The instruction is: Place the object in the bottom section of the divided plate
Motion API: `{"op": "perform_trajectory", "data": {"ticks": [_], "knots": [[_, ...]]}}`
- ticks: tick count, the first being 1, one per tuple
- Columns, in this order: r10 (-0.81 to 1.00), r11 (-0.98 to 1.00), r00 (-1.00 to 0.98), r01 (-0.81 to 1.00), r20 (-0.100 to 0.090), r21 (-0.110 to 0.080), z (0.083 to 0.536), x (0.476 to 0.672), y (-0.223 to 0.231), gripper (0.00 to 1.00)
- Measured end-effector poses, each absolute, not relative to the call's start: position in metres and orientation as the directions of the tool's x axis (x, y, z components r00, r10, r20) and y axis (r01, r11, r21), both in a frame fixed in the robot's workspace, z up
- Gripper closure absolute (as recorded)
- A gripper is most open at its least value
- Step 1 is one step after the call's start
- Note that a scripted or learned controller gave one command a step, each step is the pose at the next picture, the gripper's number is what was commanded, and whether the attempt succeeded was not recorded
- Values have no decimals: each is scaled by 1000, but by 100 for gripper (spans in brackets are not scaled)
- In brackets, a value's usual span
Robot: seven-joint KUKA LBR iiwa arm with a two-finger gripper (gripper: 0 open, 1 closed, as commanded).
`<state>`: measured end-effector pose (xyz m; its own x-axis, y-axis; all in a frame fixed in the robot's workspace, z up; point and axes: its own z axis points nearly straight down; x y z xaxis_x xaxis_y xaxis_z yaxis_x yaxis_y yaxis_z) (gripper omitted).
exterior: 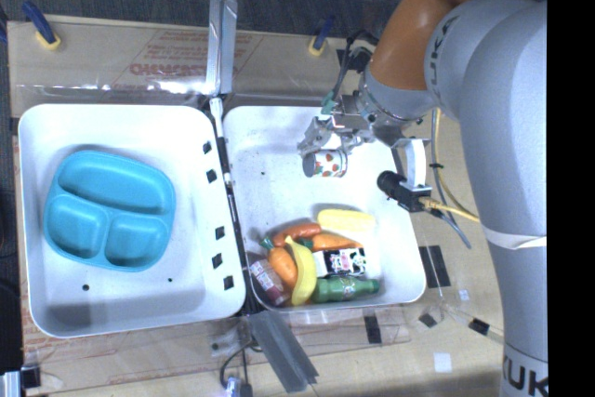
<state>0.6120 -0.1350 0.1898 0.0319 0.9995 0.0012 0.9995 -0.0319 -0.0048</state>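
**Tool over right bin with small cup; plate lies well to its left**

Tool [325,147] hangs over the upper middle of the right bin [244,165], reaching in from the right edge. A small white object with red and dark spots [327,165], cup-like, sits directly under the fingertips and looks pinched between them, clear of the pile below. Judged as grasped, though the view is slanted and the contact itself is small and a bit blurred.

The key relation: the blue divided plate [110,209] lies in the left bin [37,293], well apart from the tool, across the shared wall between the two bins. The carry has to run leftward and slightly toward the near edge. The plate has one long section along its far side and two smaller sections along its near side; the bottom section meant by the task is taken as one on the near side. All sections look bare.

Near corner of the right bin holds a heap: a banana [301,271], a carrot [296,232], a pale yellow piece [346,220], a green bottle [346,288], and a small carton with black-and-white cow patches [342,261].

Writing: faint red print on the cardboard strip [167,56] at the far edge of the surface, not legible. "KU" shows on the arm base at lower right.
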Motion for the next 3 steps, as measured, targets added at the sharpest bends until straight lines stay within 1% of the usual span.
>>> {"op": "perform_trajectory", "data": {"ticks": [1,2,3], "knots": [[991,131,-131,991,1,-4,191,578,-73,100],[967,256,-256,967,0,-2,233,577,5,100],[925,380,-380,925,1,-5,223,569,90,100]]}}
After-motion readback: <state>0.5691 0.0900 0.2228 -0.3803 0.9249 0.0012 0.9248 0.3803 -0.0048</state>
